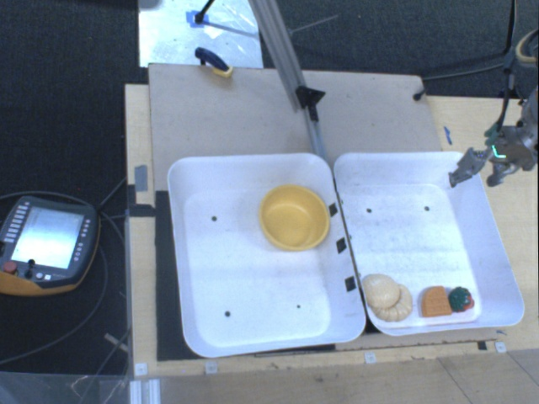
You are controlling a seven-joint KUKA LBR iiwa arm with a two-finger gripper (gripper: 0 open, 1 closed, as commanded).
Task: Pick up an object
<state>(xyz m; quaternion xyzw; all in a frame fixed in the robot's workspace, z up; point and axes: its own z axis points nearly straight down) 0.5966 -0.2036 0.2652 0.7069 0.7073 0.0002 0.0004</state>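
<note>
A: Where does the gripper (480, 168) sit?

B: At the far right rim of the right bin (421, 225), up near that bin's top right corner. Two grey fingers show, one reaching toward the bin's rim and one behind it, with a visible gap between them, so the jaws stand apart. Nothing lies between them, and whether the nearer finger touches the rim cannot be told.

A: And the objects?

B: All well apart from the gripper. A cream, shell-like object (386, 297) lies in the right bin's lower left corner. Just beside it, toward that bin's lower right, lies an orange block (434, 301) with a small dark green and red piece (461, 298) touching its right side. A yellow bowl (294, 217) stands upright in the left bin (210, 310), close to the wall it shares with the right bin.
</note>
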